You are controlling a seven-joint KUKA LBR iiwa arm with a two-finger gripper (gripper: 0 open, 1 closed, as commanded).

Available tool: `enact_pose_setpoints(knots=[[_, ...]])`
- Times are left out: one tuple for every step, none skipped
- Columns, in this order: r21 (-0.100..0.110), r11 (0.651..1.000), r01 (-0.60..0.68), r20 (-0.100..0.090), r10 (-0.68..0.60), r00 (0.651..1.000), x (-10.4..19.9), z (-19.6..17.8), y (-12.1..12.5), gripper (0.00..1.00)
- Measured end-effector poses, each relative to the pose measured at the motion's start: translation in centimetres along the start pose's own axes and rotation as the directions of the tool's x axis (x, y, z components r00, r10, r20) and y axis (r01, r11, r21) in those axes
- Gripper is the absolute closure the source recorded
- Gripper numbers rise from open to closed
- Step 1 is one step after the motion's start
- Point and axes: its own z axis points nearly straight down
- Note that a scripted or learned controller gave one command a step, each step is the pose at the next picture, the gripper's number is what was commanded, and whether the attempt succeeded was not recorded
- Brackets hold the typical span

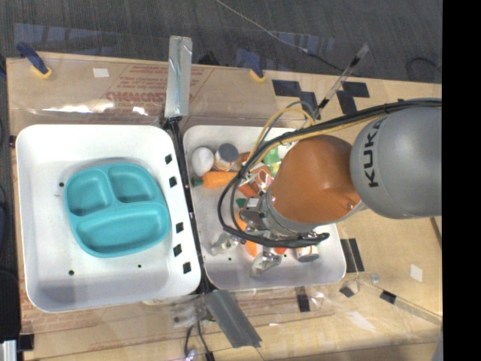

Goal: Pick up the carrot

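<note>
Arm (338, 183) is down over right bin (225, 273), hiding gripper; grip state can't be told. Carrot (219, 179) lies at bin's far left, beside white ball (201, 158). Teal plate (116, 207) in left bin (45, 277).

The big arm (376, 175) covers most of the right bin (201, 235), so many things in it are hidden. The carrot (219, 179) peeks out only partly. The gripper is tucked under the arm. Small bits near the bin's bottom are too blurry to name.
</note>
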Motion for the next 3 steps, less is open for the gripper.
enact_pose_setpoints(knots=[[0.001, 1.0, 0.009, 0.002, -0.009, 1.0, -0.4, -1.0, 0.0, 1.0], [0.014, 0.999, -0.052, 0.004, 0.052, 0.999, -0.8, -13.8, 1.5, 1.0], [0.007, 0.972, 0.237, 0.0, -0.237, 0.972, -6.7, -21.9, 4.8, 1.0]])
